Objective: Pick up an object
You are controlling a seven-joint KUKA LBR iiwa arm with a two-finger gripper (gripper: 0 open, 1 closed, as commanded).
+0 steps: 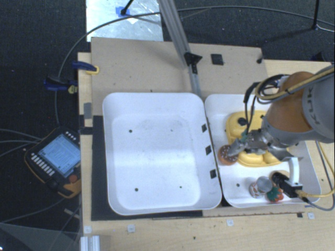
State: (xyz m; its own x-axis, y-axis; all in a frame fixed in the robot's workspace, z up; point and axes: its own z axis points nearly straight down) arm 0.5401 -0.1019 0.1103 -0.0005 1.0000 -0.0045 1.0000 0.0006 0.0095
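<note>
- The arm (301,109) reaches over the right bin (217,140), its gripper (236,146) low beside a small brown round object (226,155) near the bin's left wall; how wide it stands cannot be told.
- A yellow object (252,158) lies just under the wrist.
- Small items (267,188) crowd the front edge.
- The left bin (154,150) offers open floor.

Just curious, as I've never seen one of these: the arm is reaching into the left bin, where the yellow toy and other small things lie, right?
Not quite. The camera view shows the arm over the right bin, not the left one. The yellow toy and the other small things do lie there, in that right bin.
</note>
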